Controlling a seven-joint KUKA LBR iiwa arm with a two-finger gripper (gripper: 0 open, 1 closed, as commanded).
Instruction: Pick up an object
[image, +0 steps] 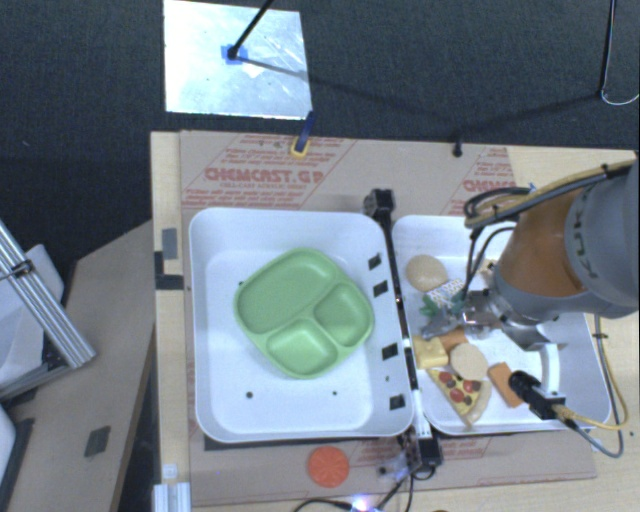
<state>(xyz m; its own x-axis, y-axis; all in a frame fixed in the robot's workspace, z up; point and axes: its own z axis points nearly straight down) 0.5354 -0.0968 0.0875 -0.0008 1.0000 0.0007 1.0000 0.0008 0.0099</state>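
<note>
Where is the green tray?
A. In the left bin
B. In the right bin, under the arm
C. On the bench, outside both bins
A: the green tray lies inside the left bin, while the toy food and the arm are over the right bin.

Both bins (290, 225) look like smooth white plastic w/ a soft sheen. Green plate (305, 312) is matt plastic, smooth, 3 compartments. Desk (420, 170) is covered by tan cardboard-like sheet w/ red print, matt. Foil-like square (238, 60) at top is shiny, crinkled. Floor (80, 120) looks like dark rough carpet. Arm (590, 250): grey shell w/ dull gloss, orange band semi-gloss. Toy foods (455, 370) look matt.
</note>
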